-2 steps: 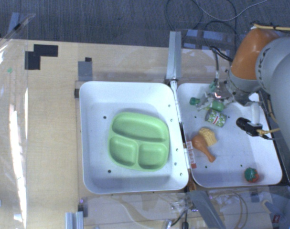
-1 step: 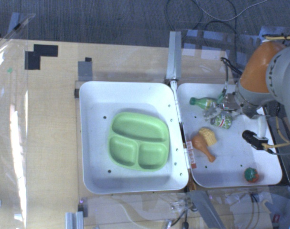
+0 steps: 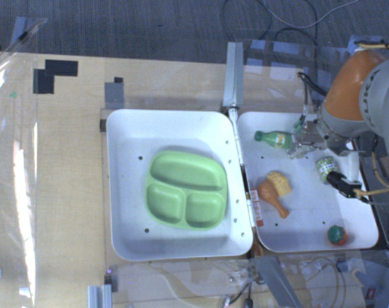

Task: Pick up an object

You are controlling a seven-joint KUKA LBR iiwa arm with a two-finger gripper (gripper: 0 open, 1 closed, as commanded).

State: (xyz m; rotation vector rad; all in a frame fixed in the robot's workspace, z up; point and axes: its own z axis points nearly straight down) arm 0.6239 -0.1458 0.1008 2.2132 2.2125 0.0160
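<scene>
The gripper (image 3: 304,140) hangs over the right bin's (image 3: 309,236) far side, just beside a green bottle (image 3: 274,138); its jaw state is too blurred to tell, the arm cut off at right.

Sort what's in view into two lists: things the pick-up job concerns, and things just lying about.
Job:
hand, at the right bin's far edge
green bottle
chicken drumstick
corn cob
red and green fruit
small can

Lying about:
green divided tray in the left bin
cables on the floor
</scene>
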